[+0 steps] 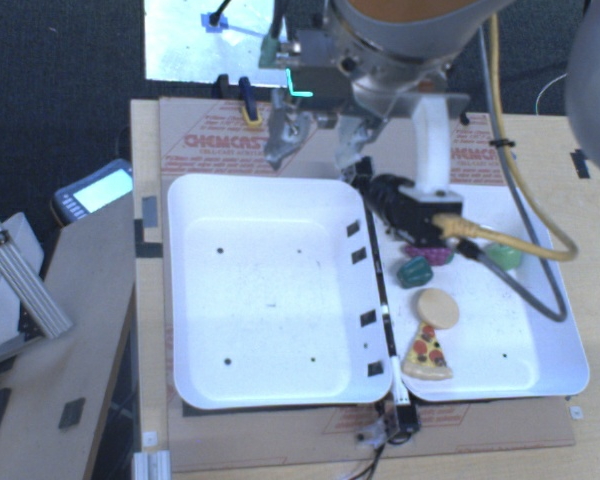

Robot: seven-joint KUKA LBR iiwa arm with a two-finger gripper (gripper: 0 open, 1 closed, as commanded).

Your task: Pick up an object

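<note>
Far left, a grey handheld device point(93, 190) lay beside the counter point(145, 148). Then the left bin point(195, 298), and over its far rim hung the gripper point(311, 161), jaws wide, nothing between them. In the right bin point(550, 363), 4 toys clustered near the divider: teal piece point(414, 271), purple cluster point(432, 254), tan disc point(439, 308), pizza slice point(427, 353). A green piece point(504, 258) was partly covered and hard to identify.
</note>
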